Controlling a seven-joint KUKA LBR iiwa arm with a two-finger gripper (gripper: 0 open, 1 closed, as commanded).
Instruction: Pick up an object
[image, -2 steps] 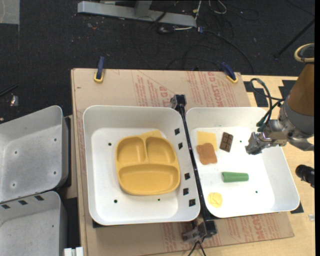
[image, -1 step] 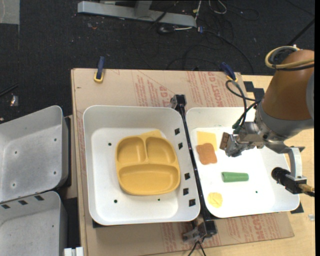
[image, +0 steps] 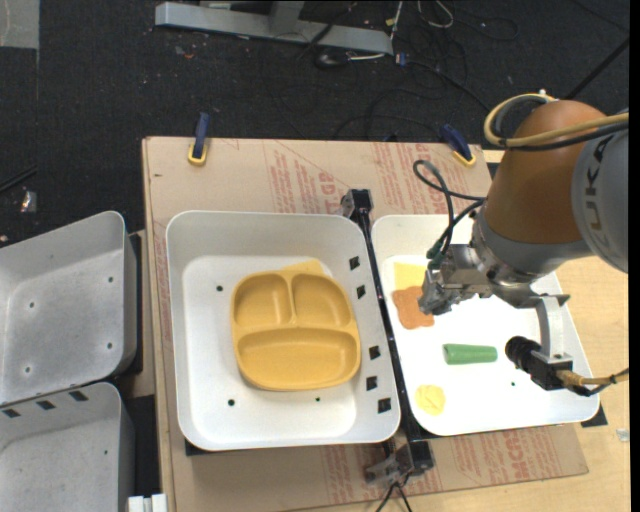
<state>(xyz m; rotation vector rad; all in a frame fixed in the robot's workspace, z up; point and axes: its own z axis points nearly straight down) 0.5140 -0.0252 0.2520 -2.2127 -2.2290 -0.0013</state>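
A divided tray (image: 296, 331) lies in the left bin (image: 190, 300); four small pieces lie in the right bin (image: 520, 410).

Green cylinder (image: 470, 353) flat in right bin (image: 560, 415)

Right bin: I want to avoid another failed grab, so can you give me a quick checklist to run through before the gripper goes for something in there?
1. Gripper positioned over a target: ok, it sits above the orange piece near the right bin's left side.
2. Fingers ready to close: cannot tell, the wrist hides them.
3. Target apart from neighbours: not ok, the orange piece touches or overlaps the pale yellow piece.
4. Other candidates free-standing: ok, the green piece and the small yellow piece each lie alone.
5. Anything already held: cannot tell.
6. Yellow divided tray out of the way: ok, it lies in the left bin.
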